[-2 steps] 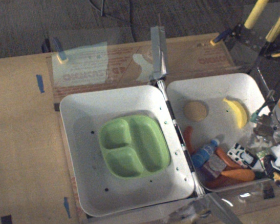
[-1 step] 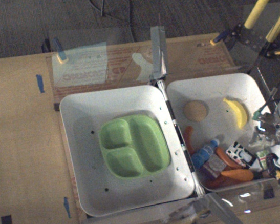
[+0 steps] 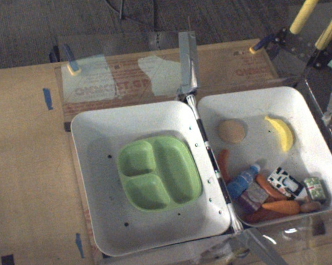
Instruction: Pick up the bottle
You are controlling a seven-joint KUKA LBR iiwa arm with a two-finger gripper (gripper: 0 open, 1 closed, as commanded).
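Well, bottle (image 3: 244,180) in right bin (image 3: 314,138), near left wall, beside carrots (image 3: 281,207)

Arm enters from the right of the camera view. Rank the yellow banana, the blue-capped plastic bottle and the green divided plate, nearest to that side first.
1. Yellow banana, far half of the right bin.
2. Blue-capped plastic bottle, same bin, by its left wall.
3. Green divided plate, middle of the left bin.

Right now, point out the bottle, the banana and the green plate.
bottle (image 3: 244,181): camera view, on its blue body.
banana (image 3: 282,131): camera view, mid-curve.
green plate (image 3: 179,170): camera view, on its large right compartment.
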